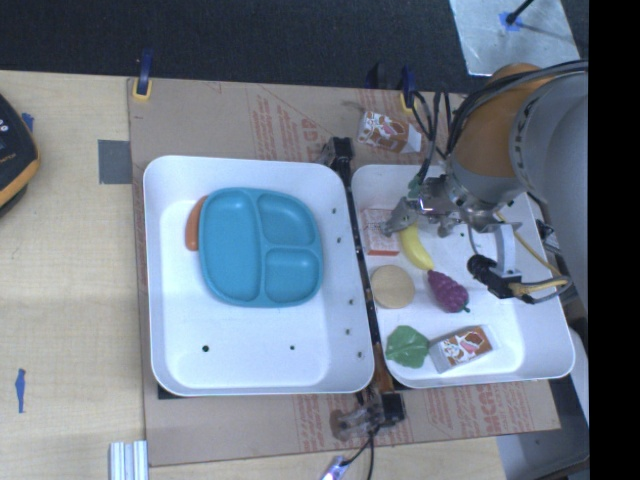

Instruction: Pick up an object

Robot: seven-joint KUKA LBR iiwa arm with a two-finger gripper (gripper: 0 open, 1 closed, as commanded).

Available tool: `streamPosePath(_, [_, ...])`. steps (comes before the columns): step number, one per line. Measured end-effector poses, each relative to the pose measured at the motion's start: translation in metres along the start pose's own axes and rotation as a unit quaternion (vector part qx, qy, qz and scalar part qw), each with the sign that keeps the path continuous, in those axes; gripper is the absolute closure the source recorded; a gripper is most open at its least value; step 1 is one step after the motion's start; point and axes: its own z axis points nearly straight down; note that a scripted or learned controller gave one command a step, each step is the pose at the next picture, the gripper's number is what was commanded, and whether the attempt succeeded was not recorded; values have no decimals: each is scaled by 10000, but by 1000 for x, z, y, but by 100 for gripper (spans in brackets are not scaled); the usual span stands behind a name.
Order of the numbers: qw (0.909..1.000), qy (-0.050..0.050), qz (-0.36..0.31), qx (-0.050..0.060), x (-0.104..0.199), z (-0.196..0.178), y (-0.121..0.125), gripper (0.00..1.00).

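Your hand (415,211) hangs low in the right bin (545,353); whether it is apart or together, you cannot tell. The yellow banana (416,248) lies just below it, long axis slanting down-right. Further off: purple grapes (448,291), then round cookie (392,287).

1 fixed camera looks down at a slant from above the bench; both bins sit inside its frame, the left bin (160,268) near centre and the right bin (540,353) just beside it toward the right edge; beyond the left bin, dark floor crosses the top; the arm (520,138) enters above the right bin; the distance is moderate, taking in cardboard (250,418) all round.
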Motion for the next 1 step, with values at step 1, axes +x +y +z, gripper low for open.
streamPosePath(1, [10000,21,-8,-6,1,-11,1,100])
